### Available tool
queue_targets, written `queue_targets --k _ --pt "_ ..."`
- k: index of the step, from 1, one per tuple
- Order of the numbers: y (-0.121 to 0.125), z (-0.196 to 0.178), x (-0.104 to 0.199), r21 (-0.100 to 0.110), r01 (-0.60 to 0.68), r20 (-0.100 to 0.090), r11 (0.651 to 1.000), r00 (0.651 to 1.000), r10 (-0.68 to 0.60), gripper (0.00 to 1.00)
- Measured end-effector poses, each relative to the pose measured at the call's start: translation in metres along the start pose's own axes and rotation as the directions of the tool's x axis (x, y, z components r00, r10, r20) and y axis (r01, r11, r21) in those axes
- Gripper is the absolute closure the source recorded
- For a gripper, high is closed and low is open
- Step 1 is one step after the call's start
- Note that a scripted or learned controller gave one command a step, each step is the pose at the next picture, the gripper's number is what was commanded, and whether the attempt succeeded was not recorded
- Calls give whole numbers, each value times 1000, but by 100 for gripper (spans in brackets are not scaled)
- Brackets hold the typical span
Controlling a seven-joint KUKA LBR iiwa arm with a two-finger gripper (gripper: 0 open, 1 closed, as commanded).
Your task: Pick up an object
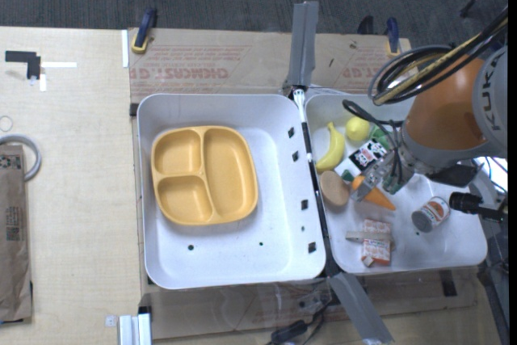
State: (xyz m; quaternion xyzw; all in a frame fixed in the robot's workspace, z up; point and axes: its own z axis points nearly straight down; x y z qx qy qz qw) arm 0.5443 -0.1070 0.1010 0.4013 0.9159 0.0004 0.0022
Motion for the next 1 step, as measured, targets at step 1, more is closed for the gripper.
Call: queue_targets --k 1 --pt "70 -90 12 4 -289 -1 957 957 289 100"
